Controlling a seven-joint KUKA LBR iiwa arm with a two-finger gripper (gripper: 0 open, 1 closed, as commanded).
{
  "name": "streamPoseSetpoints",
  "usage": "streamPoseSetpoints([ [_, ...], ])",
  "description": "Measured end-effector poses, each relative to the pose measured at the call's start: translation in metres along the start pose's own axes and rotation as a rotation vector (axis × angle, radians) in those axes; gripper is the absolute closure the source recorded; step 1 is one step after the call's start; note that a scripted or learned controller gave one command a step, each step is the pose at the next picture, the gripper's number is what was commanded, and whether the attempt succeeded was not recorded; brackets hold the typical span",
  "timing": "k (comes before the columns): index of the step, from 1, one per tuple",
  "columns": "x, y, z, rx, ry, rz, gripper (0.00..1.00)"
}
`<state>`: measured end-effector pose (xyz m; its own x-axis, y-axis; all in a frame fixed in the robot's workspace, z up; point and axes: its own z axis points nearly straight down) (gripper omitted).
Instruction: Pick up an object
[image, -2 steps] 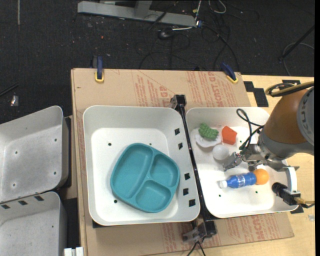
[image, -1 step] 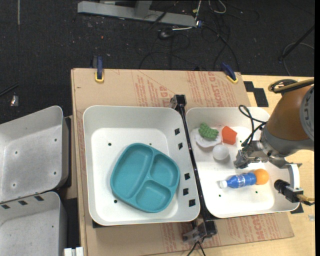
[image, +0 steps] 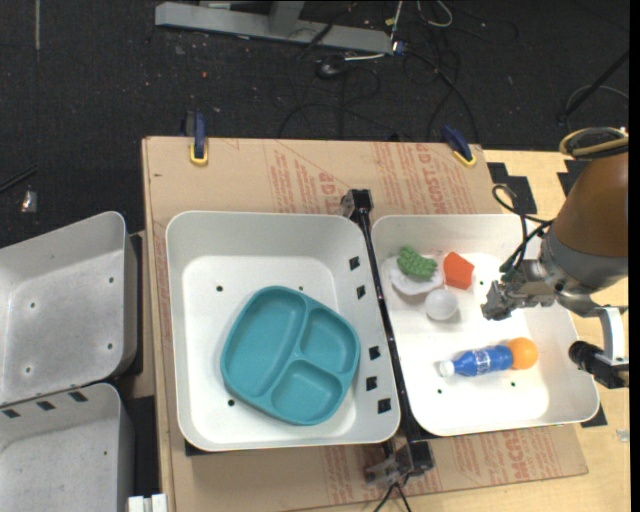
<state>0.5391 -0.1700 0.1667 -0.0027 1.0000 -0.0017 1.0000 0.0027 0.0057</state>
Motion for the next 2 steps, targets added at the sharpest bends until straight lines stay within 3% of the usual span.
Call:
streamPoseSetpoints([
  [2,0.006,0.008,-0.09,0.001,0.0,-0.001,1.0],
])
